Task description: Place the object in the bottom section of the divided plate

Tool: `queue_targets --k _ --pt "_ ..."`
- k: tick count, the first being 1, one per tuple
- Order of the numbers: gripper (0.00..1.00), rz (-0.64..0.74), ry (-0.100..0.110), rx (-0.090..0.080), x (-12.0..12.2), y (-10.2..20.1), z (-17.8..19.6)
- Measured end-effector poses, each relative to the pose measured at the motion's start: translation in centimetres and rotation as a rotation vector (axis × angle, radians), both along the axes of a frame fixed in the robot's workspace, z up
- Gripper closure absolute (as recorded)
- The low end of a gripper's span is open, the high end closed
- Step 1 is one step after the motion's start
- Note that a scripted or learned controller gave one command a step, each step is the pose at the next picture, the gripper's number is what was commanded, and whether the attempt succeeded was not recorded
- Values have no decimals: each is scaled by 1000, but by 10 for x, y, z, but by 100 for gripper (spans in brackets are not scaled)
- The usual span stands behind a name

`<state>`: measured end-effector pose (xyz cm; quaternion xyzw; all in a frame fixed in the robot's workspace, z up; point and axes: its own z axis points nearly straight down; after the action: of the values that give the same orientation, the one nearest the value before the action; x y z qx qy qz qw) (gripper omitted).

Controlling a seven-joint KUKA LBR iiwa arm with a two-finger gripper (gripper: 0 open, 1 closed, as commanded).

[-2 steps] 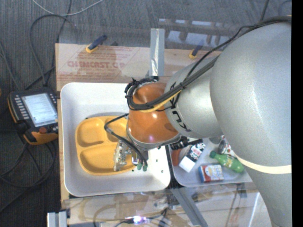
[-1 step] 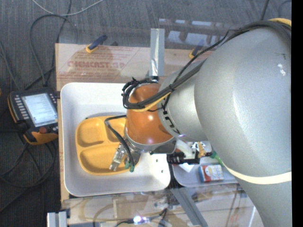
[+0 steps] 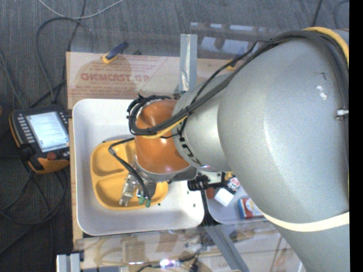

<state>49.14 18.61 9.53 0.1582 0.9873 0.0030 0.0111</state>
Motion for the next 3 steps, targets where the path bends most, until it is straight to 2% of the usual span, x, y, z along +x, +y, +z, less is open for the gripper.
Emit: queue_targets --k 1,2,3 --pt "100 -71 -7 8 1 -75 1" --pt "100 109 -3 -2 0 -27 0" --pt "100 142 22 -5 -8 31 101"
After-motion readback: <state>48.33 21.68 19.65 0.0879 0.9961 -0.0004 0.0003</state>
